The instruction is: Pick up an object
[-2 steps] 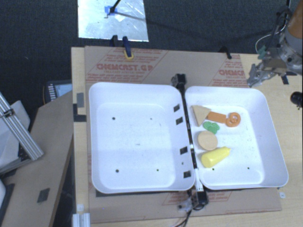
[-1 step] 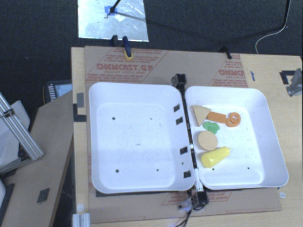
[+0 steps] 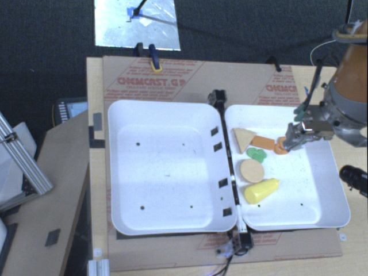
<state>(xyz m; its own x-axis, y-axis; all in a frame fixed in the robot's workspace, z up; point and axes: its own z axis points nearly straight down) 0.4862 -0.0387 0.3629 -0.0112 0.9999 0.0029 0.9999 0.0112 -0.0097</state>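
- Camera view: the grey arm is seen reaching in from the right, with its orange band high at the right edge and its wrist bent down over the right bin.
- The pincer is held low at the right end of the orange piece, touching or just above it; whether the pincer is wide or narrow cannot be told, and no object is seen between its tips.
- Two white bins are counted on the worktop, side by side; the left bin is set just beside the right one.
- Five objects are counted in the right bin, one of each: a tan wedge, the orange piece, a green piece, a tan round disc and a yellow piece.
- The orange piece is laid with its long axis running left to right, slightly down toward the right, between the wedge and the pincer.
- The yellow piece is laid slanted, its narrower end pointed up and right.
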